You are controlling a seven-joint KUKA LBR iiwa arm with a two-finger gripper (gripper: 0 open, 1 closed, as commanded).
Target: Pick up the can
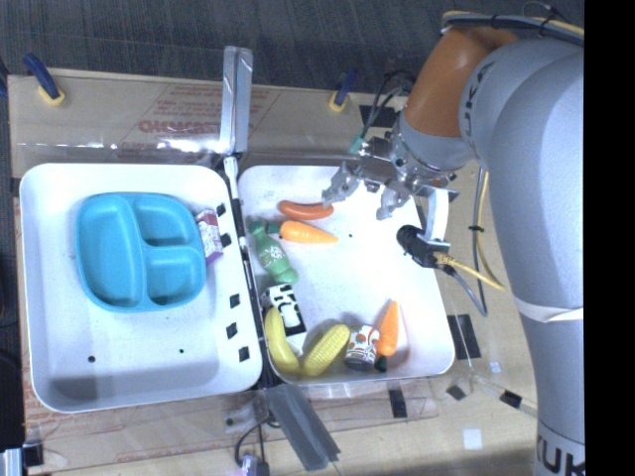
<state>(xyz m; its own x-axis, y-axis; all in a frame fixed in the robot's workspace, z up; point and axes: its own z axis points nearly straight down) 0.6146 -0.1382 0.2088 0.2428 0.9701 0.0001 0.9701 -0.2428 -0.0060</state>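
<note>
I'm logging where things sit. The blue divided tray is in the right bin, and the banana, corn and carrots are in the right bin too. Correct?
Not quite. The camera view shows the blue divided tray in the left bin. The banana, corn and carrots are in the right bin, as you said.

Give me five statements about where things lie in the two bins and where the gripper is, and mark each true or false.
1. The blue tray lies in the left bin. True.
2. The gripper holds the can. False: the fingers are open with nothing between them, above the far end of the right bin, and the can lies at the near end.
3. The banana lies beside the corn cob. True.
4. The sausage lies in the left bin. False: it is in the right bin, just beyond a carrot.
5. The green bottle rests on the blue tray. False: it lies in the right bin by the divider.
</note>
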